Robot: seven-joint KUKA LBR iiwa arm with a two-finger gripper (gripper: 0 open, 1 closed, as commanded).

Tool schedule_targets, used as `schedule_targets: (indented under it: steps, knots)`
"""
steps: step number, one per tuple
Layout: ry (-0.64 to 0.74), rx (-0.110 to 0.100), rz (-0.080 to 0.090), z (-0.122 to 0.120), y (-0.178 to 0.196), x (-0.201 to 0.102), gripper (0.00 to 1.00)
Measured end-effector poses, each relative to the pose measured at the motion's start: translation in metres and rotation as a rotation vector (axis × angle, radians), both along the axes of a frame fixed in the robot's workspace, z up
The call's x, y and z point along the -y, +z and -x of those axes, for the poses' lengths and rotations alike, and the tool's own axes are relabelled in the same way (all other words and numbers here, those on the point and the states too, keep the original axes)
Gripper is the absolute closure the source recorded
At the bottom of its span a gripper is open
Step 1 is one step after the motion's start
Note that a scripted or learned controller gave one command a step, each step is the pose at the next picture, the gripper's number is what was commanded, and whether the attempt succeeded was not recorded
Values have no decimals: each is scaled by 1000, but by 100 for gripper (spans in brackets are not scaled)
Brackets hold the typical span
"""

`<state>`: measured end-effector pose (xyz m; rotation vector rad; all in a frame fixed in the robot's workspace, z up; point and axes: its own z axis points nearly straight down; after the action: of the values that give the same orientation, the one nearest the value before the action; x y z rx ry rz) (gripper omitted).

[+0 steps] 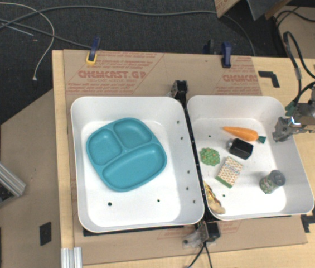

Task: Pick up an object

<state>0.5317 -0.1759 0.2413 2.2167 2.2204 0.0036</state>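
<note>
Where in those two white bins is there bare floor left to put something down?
Left bin: bare strips around the blue divided plate, widest along the near edge. Right bin: bare at its far-left corner; crowded mid-floor, where carrot, black block, green piece and patterned packet cluster.

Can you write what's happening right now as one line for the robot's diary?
gripper: at right bin's right rim, holding nothing | carrot, black block: untouched | blue tray: left bin

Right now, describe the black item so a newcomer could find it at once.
Look in the right bin, in its upper middle. Just below the carrot lies a small black block, with a patterned box below it. It is the one dark, boxy thing among coloured neighbours.
</note>
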Motion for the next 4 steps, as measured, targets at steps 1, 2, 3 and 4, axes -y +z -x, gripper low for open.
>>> schedule_targets:
  steps: [1, 2, 3, 4]
  knots:
    - [5, -5, -5, -1, 5, -62, 100]
    - [4, -8, -5, 8, -5, -119, 100]
    - [6, -6, -5, 13, 2, -177, 100]
    - [1, -8, -3, 21, -2, -222, 100]
